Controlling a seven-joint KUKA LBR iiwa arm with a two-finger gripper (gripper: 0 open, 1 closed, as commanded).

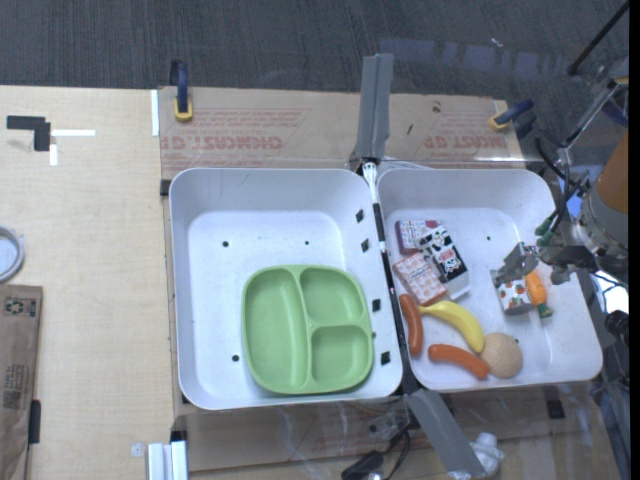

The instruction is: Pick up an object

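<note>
Gripper: the gripper [522, 264] sits low over the right side of the right bin [470, 183], coming in from the right edge

Fingers: honestly can't tell if they're spread or pressed together, it's just a grey tangle at this angle

Under the gripper: a small white carton with orange and green print [516, 296] is right below it, touching or nearly so, with an orange carrot-looking toy [538, 290] against its right side. Can't see anything actually pinched

Rest of right bin: a stack of small snack packets [428, 258] near the left wall, a red sausage [411, 324] by the divider, a yellow banana [458, 320] just beside it, an orange sausage [459, 359] in front, and a tan egg-shaped thing [502, 356] touching the banana's end

Left bin: the left bin [200, 268] holds a green three-compartment plate [307, 328], sitting toward the front right

Table: light wood table [80, 218] with a roll of tape [8, 255] at the left edge
</note>
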